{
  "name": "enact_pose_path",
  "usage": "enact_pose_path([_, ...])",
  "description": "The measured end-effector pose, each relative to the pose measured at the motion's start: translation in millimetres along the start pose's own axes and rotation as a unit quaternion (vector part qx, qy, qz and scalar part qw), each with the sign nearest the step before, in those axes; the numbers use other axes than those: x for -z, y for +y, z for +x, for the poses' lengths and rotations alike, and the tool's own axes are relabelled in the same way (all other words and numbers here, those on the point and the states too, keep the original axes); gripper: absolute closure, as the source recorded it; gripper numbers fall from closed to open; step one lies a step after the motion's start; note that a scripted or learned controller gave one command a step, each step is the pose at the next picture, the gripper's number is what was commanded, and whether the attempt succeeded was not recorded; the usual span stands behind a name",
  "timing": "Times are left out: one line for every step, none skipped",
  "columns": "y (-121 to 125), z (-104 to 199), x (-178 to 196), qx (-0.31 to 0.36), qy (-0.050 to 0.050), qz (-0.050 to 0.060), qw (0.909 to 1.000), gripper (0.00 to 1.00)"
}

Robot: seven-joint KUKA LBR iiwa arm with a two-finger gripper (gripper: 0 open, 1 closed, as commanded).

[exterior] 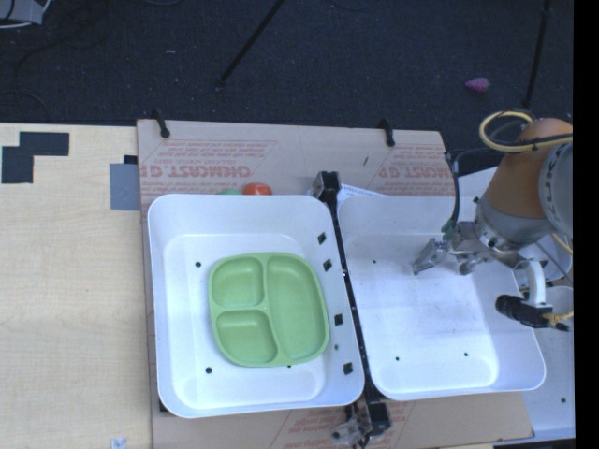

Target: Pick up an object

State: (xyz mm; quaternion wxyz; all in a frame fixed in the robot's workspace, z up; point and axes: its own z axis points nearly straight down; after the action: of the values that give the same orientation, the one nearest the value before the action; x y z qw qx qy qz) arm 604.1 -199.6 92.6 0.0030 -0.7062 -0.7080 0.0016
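In the camera view, the green plate (269, 309) with three compartments lies flat in the left bin (178, 251). The jaws (447, 258) hang over the right bin (524, 372), near its upper right part, well apart from the plate. They seem apart, with nothing between them. A small red object (256, 190) sits behind the left bin on the cardboard (281, 157). To do this step well, I think the arm should cross the divider, come down on the plate's rim, and close only when one finger is on each side of the rim.
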Motion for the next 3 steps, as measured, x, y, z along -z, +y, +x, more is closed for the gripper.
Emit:
enact_pose_path([1,-1,13,0.0,-0.001,-0.002,1.0,1.0])
enact_pose_path([0,-2,77,-0.001,-0.002,-0.005,1.0,1.0])
enact_pose_path([1,-3,129,0.0,-0.002,-0.005,1.0,1.0])
